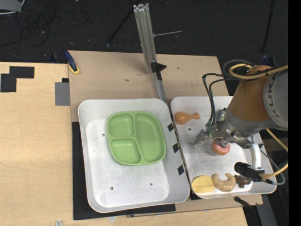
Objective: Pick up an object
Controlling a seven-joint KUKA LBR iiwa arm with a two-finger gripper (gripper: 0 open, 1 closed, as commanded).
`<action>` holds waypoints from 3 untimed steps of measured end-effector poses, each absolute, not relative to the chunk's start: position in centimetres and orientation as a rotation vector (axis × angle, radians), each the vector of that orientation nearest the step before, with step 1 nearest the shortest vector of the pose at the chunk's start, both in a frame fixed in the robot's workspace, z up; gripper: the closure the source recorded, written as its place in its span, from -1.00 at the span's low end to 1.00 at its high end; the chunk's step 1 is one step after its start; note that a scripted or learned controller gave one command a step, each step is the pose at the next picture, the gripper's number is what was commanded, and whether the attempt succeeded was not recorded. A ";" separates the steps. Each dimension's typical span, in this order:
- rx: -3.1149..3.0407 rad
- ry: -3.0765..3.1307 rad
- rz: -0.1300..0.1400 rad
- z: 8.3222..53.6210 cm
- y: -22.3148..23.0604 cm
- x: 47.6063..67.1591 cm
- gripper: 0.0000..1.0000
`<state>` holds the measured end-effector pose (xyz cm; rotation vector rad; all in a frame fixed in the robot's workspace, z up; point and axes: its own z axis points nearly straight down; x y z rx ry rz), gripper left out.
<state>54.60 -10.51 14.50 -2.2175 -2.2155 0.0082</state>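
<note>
Camera view: you are looking down at a slant on both bins, with the arm [254,102] entering from your right.
Red round object [221,149]: lies in the right bin [197,166], right of its middle, partly covered from above by the gripper [215,138].
Gripper position: set low over the bin floor, directly above and just left of the object.
Pincer state: you cannot tell whether it is released or clenched, nor whether it touches the object.
Arm pose: the orange band and grey link hang over the bin's right-hand wall, with the wrist pointing down and to the left.
Orange drumstick-shaped piece [186,117]: lies flat near the far left of the same bin, apart from the gripper.
Yellow piece [202,185]: sits at the near wall, touching the tan curled piece [224,181] on its right.
Left bin [94,182]: bears a green three-compartment plate [137,138], lying flat toward the far half.
</note>
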 end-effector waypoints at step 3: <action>-2.225 -2.221 -0.002 15.6 -11.6 55.6 1.00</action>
